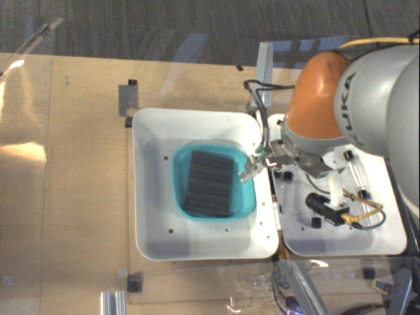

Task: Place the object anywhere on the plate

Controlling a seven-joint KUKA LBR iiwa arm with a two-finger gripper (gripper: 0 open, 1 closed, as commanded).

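Two white bins [151,195] — tan bench [65,195]

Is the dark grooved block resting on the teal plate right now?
Touching. The camera view shows the dark block lying flat inside the teal plate, the plate's rim visible around it.

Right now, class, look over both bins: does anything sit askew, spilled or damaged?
Nothing stands out. The dark ridged block lies flat on the teal plate in the left bin, nothing spilled. The gripper hovers at the plate's right edge.

I read one marking: dark letters "KU", cut off by the casing's curve, on the arm's grey casing [367,104].
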